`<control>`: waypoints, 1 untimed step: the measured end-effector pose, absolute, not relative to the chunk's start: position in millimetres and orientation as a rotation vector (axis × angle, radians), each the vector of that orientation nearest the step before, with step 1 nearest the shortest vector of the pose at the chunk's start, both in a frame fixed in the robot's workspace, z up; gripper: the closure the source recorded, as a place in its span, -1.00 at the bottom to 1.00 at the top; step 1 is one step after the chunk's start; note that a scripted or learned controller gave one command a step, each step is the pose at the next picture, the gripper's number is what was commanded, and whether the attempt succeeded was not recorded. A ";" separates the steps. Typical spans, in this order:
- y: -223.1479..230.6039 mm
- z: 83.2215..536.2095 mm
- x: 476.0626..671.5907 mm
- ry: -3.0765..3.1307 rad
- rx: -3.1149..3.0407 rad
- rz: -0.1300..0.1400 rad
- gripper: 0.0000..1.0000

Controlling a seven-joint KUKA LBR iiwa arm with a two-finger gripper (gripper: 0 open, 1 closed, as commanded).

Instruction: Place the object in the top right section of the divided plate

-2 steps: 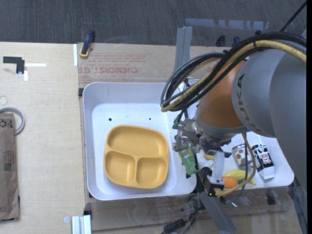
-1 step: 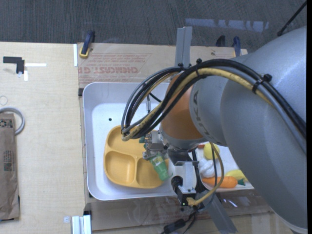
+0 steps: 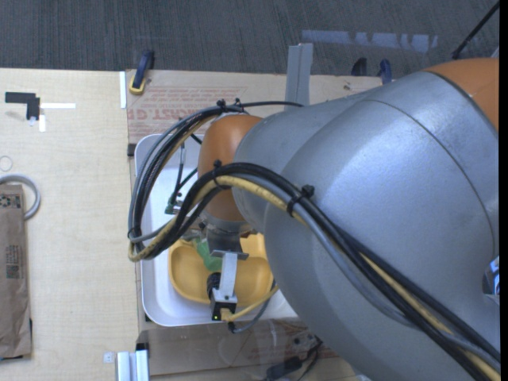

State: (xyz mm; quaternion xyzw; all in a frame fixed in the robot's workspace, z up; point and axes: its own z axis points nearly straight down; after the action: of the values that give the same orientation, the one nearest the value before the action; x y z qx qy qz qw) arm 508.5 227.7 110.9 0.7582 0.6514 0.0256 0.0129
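Observation:
A yellow divided plate (image 3: 184,278) lies in the near end of a white bin (image 3: 155,292). My arm covers most of the plate and of the bin. My gripper (image 3: 213,248) hangs low over the plate's middle, below the orange wrist band. A small green object (image 3: 204,254) shows right beside the gripper, over the plate. I cannot tell whether the gripper holds it or whether it lies on the plate. The plate's dividers and its right half are hidden by the arm.
Black and yellow cables (image 3: 155,201) loop out over the bin's left side. A brown paper bag (image 3: 12,276) lies at the bench's left edge. A blue clamp (image 3: 143,68) and a cardboard sheet (image 3: 186,101) sit behind the bin.

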 end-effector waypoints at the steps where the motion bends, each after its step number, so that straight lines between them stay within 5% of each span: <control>1: 222.4 98.6 539.2 2.311 2.112 0.005 1.00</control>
State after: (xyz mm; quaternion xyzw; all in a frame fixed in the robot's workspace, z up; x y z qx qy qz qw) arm 539.2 222.4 98.6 0.6747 0.7381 0.0014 0.0055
